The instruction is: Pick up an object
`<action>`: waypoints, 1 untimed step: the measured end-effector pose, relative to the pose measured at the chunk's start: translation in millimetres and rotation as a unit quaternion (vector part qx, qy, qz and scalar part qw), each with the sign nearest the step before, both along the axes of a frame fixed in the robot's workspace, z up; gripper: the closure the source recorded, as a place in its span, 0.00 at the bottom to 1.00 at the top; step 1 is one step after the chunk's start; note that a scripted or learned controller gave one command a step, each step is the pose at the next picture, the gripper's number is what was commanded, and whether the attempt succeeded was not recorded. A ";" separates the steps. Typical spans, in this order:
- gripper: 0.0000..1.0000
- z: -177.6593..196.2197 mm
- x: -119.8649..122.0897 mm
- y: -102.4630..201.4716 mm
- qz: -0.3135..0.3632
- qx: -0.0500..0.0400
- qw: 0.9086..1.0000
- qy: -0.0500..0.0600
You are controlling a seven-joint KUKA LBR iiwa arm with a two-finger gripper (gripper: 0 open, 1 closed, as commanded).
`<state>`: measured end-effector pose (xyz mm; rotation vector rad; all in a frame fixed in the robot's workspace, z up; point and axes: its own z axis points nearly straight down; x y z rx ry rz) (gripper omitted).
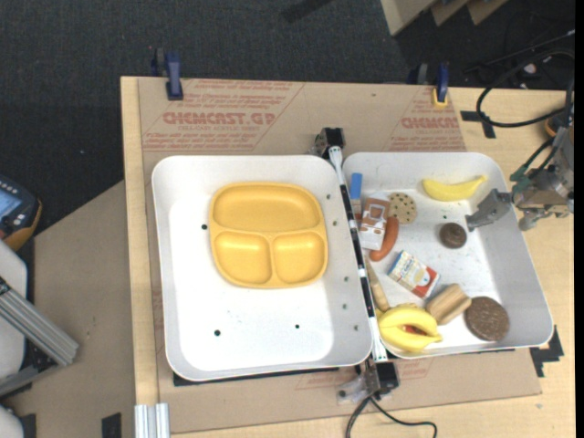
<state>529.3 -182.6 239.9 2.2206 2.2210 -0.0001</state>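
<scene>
Jaws: state cannot be told; the gripper is small and grey against the right bin's rim, and the arm behind it is cut off by the frame edge. Nothing visible between its fingers. It sits over the right bin's right side, near the upper corner.

Right bin contents: banana at the top; round cookie below and left of it; small dark brown ball just beside the gripper tip, apart from it; red sausage tilted beside a small carton; another red-and-white carton mid-bin; tan cylinder, possibly a bread roll; dark brown disc at lower right; yellow item with a red centre at the bottom, shape hard to read.

Left bin: one yellow divided plate, three compartments.
</scene>
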 end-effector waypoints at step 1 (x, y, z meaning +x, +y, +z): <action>0.00 -158.1 29.9 -36.0 0.001 0.007 1.000 0.002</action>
